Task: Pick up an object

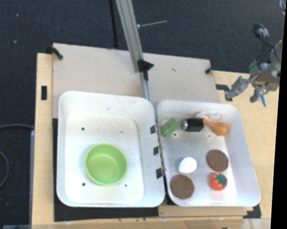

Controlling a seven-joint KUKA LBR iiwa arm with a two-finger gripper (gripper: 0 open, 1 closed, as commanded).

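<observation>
Claw (246,93) hangs beyond the far right corner of the right bin, over bare bench, its two fingers spread apart with nothing between them. Nothing is held; the pick is judged to be at its opening step, with approach not yet made.

Items noted, largest first, each placed from the claw:

- Left bin (75,107): well apart, down and to the left. It carries a green bowl (106,164) in its near half.
- Right bin (244,143): its far right corner lies just below the claw. All small candidates lie inside it.
- Two brown discs: one (217,160) almost straight below the claw, the other (182,186) further down and leftward, near the bin's front wall.
- Orange drumstick-shaped toy (216,126): the nearest item, just down and left of the claw, touching a black cylinder (193,125) on its left.
- Green block (170,127): left of the cylinder, close to the bin's left wall.
- White ball (188,165): down and left, between the two discs.
- Red tomato toy (218,181): below the nearer disc, well down from the claw.

Assessment: the task names no particular item, so any of these would serve. The next move calls for travel inward over the right bin, then descent with fingers kept apart. The ball and tomato stand clear of neighbours and appear the simpler targets; the drumstick is nearer but crowded by the cylinder.
</observation>
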